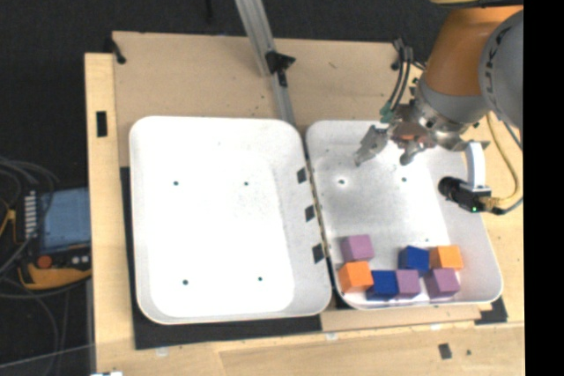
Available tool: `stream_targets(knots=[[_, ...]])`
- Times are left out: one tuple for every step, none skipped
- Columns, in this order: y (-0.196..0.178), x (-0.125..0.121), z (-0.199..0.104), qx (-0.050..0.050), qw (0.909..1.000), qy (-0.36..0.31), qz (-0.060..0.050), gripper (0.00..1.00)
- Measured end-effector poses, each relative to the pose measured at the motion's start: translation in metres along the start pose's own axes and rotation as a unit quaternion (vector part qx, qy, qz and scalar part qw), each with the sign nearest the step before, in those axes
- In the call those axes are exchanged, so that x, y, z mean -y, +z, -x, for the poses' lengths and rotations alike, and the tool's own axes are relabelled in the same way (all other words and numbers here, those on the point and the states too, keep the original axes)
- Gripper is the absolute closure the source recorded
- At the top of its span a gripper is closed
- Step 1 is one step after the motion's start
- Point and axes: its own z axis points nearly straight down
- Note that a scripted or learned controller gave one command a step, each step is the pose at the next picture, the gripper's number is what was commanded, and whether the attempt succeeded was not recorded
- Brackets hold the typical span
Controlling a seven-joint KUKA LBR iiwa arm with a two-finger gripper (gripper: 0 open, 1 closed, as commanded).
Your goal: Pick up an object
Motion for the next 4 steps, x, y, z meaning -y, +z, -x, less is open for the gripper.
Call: stream_targets(knots=[[0.047, -0.004, -0.006, 0.000, 1.0000, -0.001, 0.001, 0.00], [0.100, -0.003, -0.005, 0.000, 1.0000, 0.001, 0.000, 0.00], [0.085, -0.005, -0.005, -0.001, 1.0000, 0.004, 0.005, 1.00], [0.020, -0.006, -0.002, -0.001, 1.0000, 0.003, 0.007, 1.00]])
